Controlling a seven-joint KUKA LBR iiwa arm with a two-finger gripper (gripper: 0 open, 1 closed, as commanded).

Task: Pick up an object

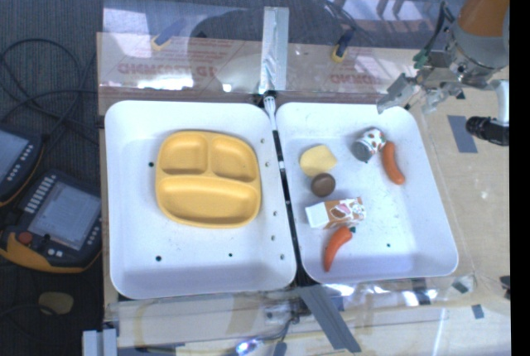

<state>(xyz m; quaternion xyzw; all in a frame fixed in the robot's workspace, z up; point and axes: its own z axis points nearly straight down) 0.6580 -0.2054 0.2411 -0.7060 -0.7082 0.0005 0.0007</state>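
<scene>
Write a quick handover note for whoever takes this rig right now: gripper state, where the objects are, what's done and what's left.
Gripper: above the far right corner of the right white bin, nothing seen between its fingers; open or shut can't be told.
Right bin: pale yellow chunk, brown round piece, grey-and-white object, orange sausage-shaped piece, orange carrot, white printed packet.
Left white bin: yellow divided plate.
Done: nothing picked.
Left: descend, grasp one object, lift.
</scene>
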